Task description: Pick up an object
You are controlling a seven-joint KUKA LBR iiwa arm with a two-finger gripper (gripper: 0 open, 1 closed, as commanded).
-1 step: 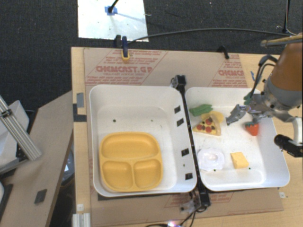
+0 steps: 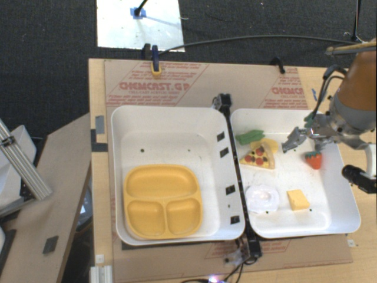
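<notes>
Over the right bin (image 2: 344,214), the grey arm (image 2: 353,99) with its orange band reaches in from the right edge, its gripper (image 2: 307,139) low above the bin floor; the jaws stand spread apart, grasping nothing. A small red-and-orange toy (image 2: 314,160) lies just below them. Further left in that bin lie a green piece (image 2: 250,137), a pizza slice (image 2: 260,155), a white round lid (image 2: 261,198) and a yellow block (image 2: 298,200). A yellow divided tray (image 2: 164,200) sits in the left bin (image 2: 171,125). Both bins rest on a cardboard-covered bench (image 2: 177,84), with dark carpet (image 2: 47,46) and a white sheet (image 2: 138,16) beyond.
</notes>
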